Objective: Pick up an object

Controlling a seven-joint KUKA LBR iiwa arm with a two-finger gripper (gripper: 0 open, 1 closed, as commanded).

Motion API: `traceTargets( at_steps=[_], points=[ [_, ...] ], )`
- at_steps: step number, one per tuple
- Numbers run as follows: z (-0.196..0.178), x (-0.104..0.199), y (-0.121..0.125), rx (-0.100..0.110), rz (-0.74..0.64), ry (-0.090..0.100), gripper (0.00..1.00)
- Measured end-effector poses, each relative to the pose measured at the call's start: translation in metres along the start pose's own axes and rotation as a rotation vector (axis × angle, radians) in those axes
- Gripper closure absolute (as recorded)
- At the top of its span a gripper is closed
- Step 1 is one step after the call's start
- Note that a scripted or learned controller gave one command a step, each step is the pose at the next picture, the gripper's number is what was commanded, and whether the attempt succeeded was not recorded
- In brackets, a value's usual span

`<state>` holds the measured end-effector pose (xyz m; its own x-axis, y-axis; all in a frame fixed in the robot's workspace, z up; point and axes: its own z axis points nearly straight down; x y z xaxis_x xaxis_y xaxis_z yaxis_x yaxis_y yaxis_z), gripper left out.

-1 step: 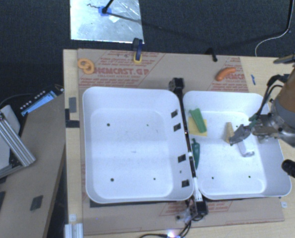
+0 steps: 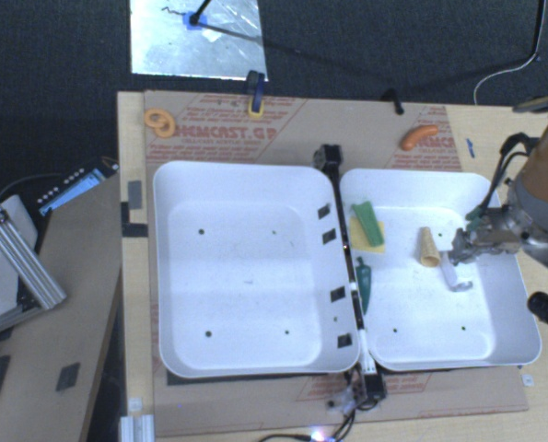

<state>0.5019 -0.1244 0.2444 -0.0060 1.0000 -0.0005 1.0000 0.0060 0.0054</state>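
Arm (image 2: 542, 187) comes in from the right side, over the right bin (image 2: 504, 339). Gripper (image 2: 458, 270) hangs above the bin floor, right of centre, with its 2 light fingers (image 2: 452, 274) pointing down and a bit to the left. They look close together and nothing is seen between them, but I cannot tell for sure if they are spread or pressed together, as the view is too small there.

Right bin has 3 objects. Tan piece (image 2: 427, 247), shaped approx. like a cone, lies just beside the gripper on its left, not touching as far as I can see. Green block (image 2: 368, 221) lies tilted on a yellow block (image 2: 365, 238) near the left wall of this bin. Dark green thing (image 2: 362, 282), thin and long, lies below them, close to the same wall.

Left bin (image 2: 177, 339) sits next to the right one, with black clips (image 2: 329, 238) along the joint between the 2 bins.

On the cardboard (image 2: 283, 127) behind the bins: orange ring (image 2: 159, 122) at left, yellow clamp (image 2: 255, 95) in the middle, orange sausage (image 2: 419, 137) at right.
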Motion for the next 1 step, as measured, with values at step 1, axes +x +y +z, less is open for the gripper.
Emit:
traceTargets(
  at_steps=[1],
  points=[
    [-0.1747, -0.0557, 0.0669, -0.018, 0.002, -0.010, 1.00]
  ],
)
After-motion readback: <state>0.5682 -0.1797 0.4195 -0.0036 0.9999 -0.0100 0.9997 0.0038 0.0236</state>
